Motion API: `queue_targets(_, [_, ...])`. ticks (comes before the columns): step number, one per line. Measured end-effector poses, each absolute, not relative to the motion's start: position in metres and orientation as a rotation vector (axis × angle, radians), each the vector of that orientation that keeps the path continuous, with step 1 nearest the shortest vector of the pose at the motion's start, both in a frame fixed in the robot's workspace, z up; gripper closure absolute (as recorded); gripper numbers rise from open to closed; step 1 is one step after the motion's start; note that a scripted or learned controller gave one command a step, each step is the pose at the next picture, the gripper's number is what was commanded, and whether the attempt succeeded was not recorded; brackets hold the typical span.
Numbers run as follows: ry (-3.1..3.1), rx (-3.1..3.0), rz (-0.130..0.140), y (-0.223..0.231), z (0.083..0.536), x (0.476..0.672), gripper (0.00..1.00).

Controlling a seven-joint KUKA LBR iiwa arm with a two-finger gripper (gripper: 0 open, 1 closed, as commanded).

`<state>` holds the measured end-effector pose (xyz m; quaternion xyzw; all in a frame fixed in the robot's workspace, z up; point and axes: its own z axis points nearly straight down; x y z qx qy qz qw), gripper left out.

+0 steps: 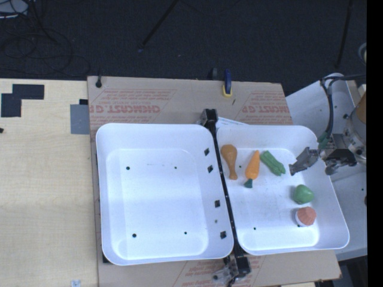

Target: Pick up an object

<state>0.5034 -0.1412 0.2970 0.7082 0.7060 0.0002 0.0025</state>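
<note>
Green pickle [273, 162] just left of open, empty fingers [304, 159]

Five toy foods lie in the right bin [326, 235]: a tan drumstick [230, 159] near its left wall, fat end toward the back, and just beside it an orange carrot [252, 166] lying slantwise with its green stub toward the front. Right of the carrot a long green pod [273, 162] lies at a slant. Nearer the right wall sit a round green piece [303, 193] and, just in front of it, a reddish-orange round piece [306, 216] with a pale edge.
</note>
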Motion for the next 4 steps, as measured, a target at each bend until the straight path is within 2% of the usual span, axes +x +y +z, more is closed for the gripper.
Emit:
queue_targets(1, [2.228, 2.228, -0.007, -0.121, 0.21, 0.474, 0.0])
queue_targets(2, [2.222, 2.215, 0.001, -0.161, 0.268, 0.543, 0.0])
queue_targets(3, [2.223, 2.228, -0.004, -0.133, 0.266, 0.485, 0.0])
queue_targets(4, [2.213, 2.206, 0.011, -0.162, 0.466, 0.557, 0.0])
